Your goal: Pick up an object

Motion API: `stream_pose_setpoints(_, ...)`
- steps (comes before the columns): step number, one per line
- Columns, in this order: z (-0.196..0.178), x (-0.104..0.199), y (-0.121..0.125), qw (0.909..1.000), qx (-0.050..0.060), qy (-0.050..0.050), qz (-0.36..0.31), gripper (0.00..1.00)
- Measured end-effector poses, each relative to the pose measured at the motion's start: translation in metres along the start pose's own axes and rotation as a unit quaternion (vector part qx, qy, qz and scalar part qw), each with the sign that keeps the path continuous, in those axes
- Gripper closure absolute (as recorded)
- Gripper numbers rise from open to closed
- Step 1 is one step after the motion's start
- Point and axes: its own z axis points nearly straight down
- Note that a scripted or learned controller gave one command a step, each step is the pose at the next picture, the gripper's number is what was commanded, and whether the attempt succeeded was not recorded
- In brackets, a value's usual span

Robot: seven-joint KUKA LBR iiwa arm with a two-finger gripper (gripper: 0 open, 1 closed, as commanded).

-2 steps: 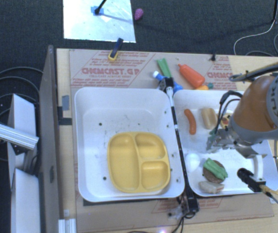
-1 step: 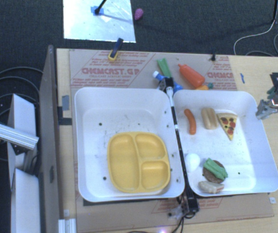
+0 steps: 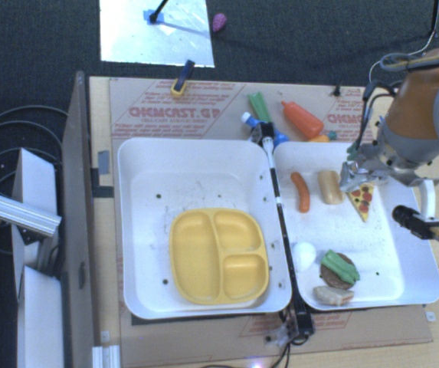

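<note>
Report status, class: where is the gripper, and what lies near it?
Gripper low in right bin, at pizza slice. Bread roll and sausage close alongside. Nothing seen held.

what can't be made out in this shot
- Claw: the wrist above hides its fingers in the camera view, so open or shut cannot be told.
- Pizza slice: its top end lies under the claw; contact cannot be judged.
- Arm: cut off by the right edge.
- Bun-like piece: partly covered by the green-topped piece.
</note>
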Motion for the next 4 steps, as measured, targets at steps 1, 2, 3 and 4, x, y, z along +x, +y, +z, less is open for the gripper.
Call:
stream_pose_setpoints(1,-0.004,-0.006,-0.001,1.0000,-0.001,-0.002,0.004,0.00)
stream_pose_setpoints(2,0.087,0.011,0.029,1.0000,0.000,-0.001,0.003,0.00)
stream_pose_setpoints(3,0.071,0.010,0.030,1.0000,-0.003,-0.002,0.003,1.00)
stream_pose_setpoints(4,-0.025,0.074,0.029,1.0000,-0.006,-0.001,0.000,1.00)
